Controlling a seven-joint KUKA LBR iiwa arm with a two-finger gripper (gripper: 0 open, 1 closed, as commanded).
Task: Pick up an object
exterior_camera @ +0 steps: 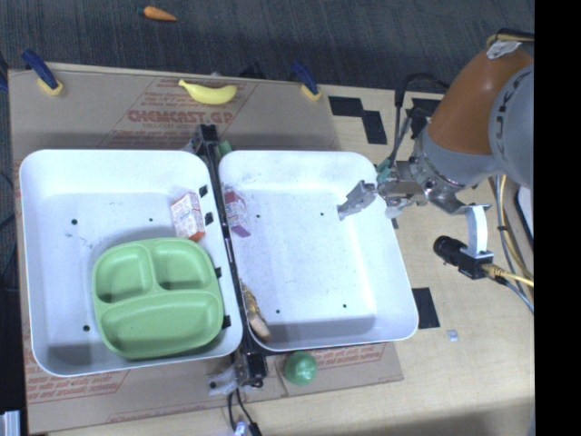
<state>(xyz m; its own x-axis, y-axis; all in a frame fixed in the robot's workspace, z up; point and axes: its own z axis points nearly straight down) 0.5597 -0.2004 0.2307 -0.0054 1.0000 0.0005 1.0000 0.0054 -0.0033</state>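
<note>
We're seeing the grey arm with the orange band [472,107] reaching in from the right of the frame, its two-finger gripper [356,202] hanging over the upper right part of the right shallow white bin [313,325]. We can't tell how far the tool is opening; nothing is showing clamped in it

Candidate objects for the pick:
- small red-and-white carton [187,215] lying in the left shallow white bin [45,243], upper middle, just beside the divider
- green three-compartment plastic tray [159,296] sitting in the lower half of the left bin, its top edge near the carton
- small white-and-purple packet [236,213] leaning against the left wall of the right bin, well apart from the gripper
- tan, lumpy item [254,321] lying in the lower left corner of the right bin; too small for us to identify

Outside the bins we're seeing a yellow banana [210,91] resting on the brown cardboard sheet [136,116] above the bins, a green ball [300,367] sitting on the cardboard just below the right bin, and a small orange carrot-shaped piece [160,13] lying on the dark floor at the top left of the frame. Blue clamps [42,71] are gripping the cardboard's top edge
</note>
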